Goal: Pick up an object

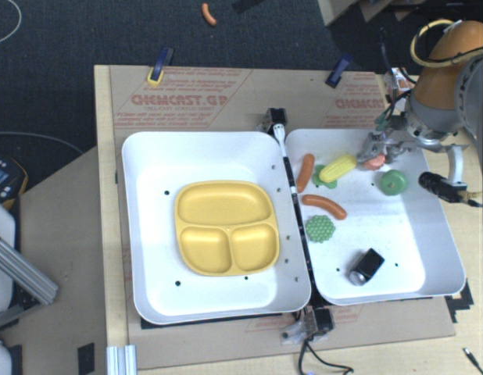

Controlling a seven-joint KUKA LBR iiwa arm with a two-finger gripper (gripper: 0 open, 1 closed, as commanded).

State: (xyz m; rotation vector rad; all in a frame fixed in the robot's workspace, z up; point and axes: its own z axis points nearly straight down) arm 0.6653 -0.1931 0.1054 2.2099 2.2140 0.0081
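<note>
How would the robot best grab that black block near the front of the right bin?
Probably from straight above, fingers closing across the short sides of the black block. It lies flat and apart from the other items, so nothing crowds it in the right bin.

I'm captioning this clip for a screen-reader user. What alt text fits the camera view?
A grey robot arm's gripper is low over the far side of the right white bin, which holds a toy corn cob, two sausages, green toys and a black block. The left bin holds a yellow divided plate.
</note>
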